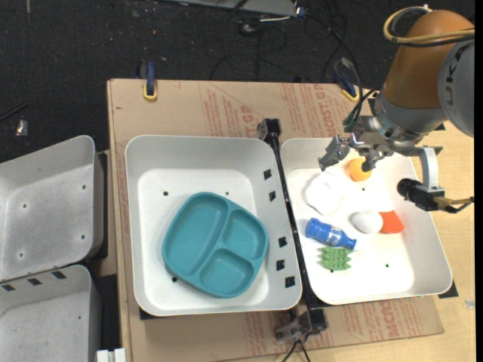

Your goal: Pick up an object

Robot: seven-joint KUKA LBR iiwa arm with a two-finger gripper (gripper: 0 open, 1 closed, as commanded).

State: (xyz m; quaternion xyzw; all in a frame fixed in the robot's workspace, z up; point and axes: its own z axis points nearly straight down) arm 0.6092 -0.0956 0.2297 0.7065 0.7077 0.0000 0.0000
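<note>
Camera view: two white bins side by side on the surface point(226, 100). Left bin point(147, 157) carrying a teal divided plate point(215, 243). Right bin point(423, 266) holding the loose things: a white lump point(324, 192) near the upper left, a yellow-orange piece point(356, 170) just beside it, a blue bottle point(329, 233) lower down, a green spiky toy point(335, 259) just below the bottle, a white egg-like piece point(367, 221) touching an orange piece point(390, 222).

Arm reaching in from the right, pincer point(349, 155) poised over the upper part of the right bin, directly by the yellow-orange piece and the white lump. Fingers spread apart, nothing seen between them.

Step in hand, by judgement: approach and alignment over a target, grasp not yet made. Likely target the yellow-orange piece, though the white lump is just as near. Next move calls for a straight descent, fingers straddling one piece alone, then closing and lifting; risk of nudging the neighbour aside.
</note>
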